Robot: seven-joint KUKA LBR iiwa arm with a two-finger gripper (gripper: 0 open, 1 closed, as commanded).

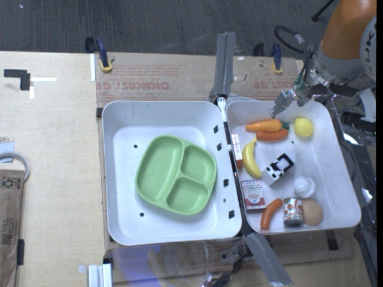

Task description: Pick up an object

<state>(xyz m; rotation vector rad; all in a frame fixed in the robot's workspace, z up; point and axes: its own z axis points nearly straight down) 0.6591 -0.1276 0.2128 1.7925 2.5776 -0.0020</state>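
Two shallow white bins side by side on a bench. In the left bin (119,178), a green divided plate (176,175) with three compartments, lying near the middle. In the right bin (341,160), a scatter of toy food and small items: two carrots (267,130) touching each other along the far edge, a lemon (304,127) just beside their tips toward the far right corner, a banana (251,158) near the left wall, a black-and-white block (279,168) near the centre, a white bottle cap (304,187) to its right, a small red-and-white carton (253,194) by the left wall, and along the near edge a sausage (270,213), a small can (292,211) and a brown egg-like ball (311,212), the last two touching. Gripper (286,100) poised above the far edge of the right bin, just beyond the carrots, nothing visible between its fingers; open or closed cannot be told from here. Grey arm with orange band (353,8) entering from the far right corner.
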